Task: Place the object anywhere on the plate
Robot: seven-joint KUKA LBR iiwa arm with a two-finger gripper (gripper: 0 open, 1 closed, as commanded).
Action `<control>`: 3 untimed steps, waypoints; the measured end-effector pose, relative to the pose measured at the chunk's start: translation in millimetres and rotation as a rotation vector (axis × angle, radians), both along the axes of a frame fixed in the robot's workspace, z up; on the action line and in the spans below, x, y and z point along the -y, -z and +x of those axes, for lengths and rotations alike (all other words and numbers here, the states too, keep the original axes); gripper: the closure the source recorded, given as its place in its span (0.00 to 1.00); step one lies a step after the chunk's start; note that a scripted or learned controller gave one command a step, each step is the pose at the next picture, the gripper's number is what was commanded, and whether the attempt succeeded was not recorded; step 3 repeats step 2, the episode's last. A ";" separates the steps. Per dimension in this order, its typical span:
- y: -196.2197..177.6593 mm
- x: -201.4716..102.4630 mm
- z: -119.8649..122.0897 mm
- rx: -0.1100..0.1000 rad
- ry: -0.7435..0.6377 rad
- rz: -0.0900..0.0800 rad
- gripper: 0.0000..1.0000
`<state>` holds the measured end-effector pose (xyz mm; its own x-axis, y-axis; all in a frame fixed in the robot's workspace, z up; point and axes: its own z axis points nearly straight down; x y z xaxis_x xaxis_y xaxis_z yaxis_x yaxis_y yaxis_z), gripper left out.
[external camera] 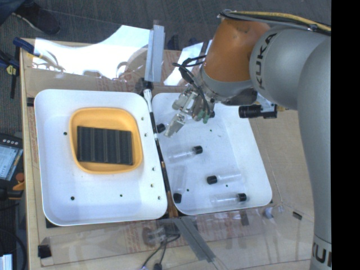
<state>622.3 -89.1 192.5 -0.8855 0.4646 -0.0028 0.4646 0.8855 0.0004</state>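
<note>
Worktop bin [247, 167] holding clear vials [183, 152]; gripper [175, 126] hovering over them, finger state unreadable. Pick pending; yellow plate [84, 120] waiting.

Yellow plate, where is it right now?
In the camera view the yellow plate sits in the left white bin, a dark ridged insert lying in it. The claw is over the right bin.
</note>
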 end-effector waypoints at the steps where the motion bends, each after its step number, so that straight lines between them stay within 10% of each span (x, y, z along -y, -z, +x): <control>1: -22.9 3.9 20.6 0.000 -0.424 -0.001 0.00; 2: -26.5 46.9 18.4 0.002 -0.730 -0.002 0.00; 3: -26.5 46.9 18.4 0.002 -0.730 -0.002 0.00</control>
